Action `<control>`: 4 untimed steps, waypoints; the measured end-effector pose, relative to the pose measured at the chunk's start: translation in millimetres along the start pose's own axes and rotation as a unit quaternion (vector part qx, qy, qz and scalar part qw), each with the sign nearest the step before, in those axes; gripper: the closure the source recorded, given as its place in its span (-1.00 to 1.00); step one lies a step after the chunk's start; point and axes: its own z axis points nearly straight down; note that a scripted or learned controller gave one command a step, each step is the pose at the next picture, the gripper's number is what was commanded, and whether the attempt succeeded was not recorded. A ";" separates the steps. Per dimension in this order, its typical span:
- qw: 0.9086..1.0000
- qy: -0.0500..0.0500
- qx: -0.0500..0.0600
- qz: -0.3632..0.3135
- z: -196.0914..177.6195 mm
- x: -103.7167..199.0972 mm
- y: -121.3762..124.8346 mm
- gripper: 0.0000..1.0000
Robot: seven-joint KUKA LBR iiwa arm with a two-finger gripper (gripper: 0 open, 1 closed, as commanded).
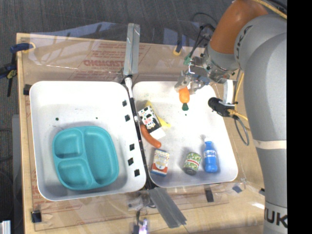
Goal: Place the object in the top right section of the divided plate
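Closest to the lens: grey arm [265,130] filling the right side, orange band [231,23] above the wrist. Below that, gripper [191,84] hanging over the back of the right bin [229,172], with a small orange toy carrot [184,96] directly under its tips. Appears pinched on the carrot's top and lifted clear of the bin floor, with a small dark spot beneath that may be its shadow; grasp judged likely, not certain, since the contact is tiny at this scale.

Lying on the right bin's floor: a patterned carton [149,119] with something yellow under it, a toy sausage [150,137], a small box [160,162], a green can [192,163], a blue bottle [210,155].

Across the divider, in the left bin [39,99], a teal divided plate [86,155], all three sections bare.

Progress, as a judgement: pick-up seemingly done; carry across both bins and release into the plate's top right section not yet done. Carrot well apart from plate.
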 end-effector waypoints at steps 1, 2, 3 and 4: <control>0.998 0.000 -0.001 -0.063 -49.9 48.3 -59.9 1.00; 0.994 -0.001 0.000 -0.106 -40.3 116.5 -93.8 1.00; 0.990 -0.001 -0.001 -0.138 -77.1 186.5 -180.9 1.00; 0.984 -0.001 -0.001 -0.178 -57.5 240.8 -165.9 1.00</control>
